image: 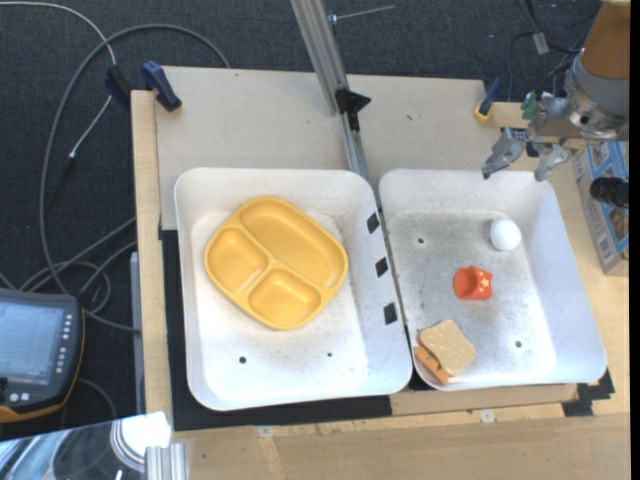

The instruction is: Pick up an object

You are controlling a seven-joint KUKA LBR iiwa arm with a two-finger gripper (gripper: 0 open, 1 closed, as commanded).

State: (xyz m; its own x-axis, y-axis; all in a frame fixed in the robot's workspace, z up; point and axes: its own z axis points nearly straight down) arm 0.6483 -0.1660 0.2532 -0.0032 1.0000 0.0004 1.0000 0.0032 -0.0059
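In the right bin (560, 318) lie a white ball (505, 234), a small orange-red object (473, 283) and a tan sandwich-like piece (446, 349) near the front edge. A yellow divided plate (276, 261) sits in the left bin (200, 368). My gripper (522, 161) hangs over the far right rim of the right bin, above and behind the white ball. Its two fingers are spread apart with nothing between them.
A slanted metal pole (322, 38) rises from the bench behind the bins. Blue clamps (161, 85) sit at the bench's far corners. Cables and a pendant (35, 353) lie on the floor at left.
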